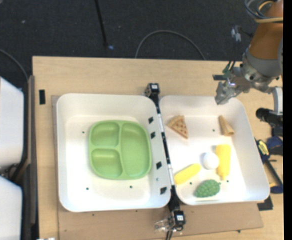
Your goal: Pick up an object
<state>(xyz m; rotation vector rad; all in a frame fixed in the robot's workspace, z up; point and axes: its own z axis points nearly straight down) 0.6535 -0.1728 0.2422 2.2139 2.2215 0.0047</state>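
Two white bins sit side by side; right bin [246, 149] is the landmark. Left of it, the left bin [73, 134] carries a green divided plate [119, 149]. Arm's gripper [225, 95] hangs over the right bin's far rim, toward its far right corner; can't tell if it's open or closed, nothing seen in it. Candidates all lie inside the right bin, nearer the camera than the gripper. Closest is the small tan cone [226, 125], just below the gripper, long axis running roughly front to back. Corn cob [223, 161] further forward, axis similar. Yellow piece [187, 174] and green lump [207, 188] at the near edge, white ball [210, 160] mid-bin, pizza slice [178, 126] far left.
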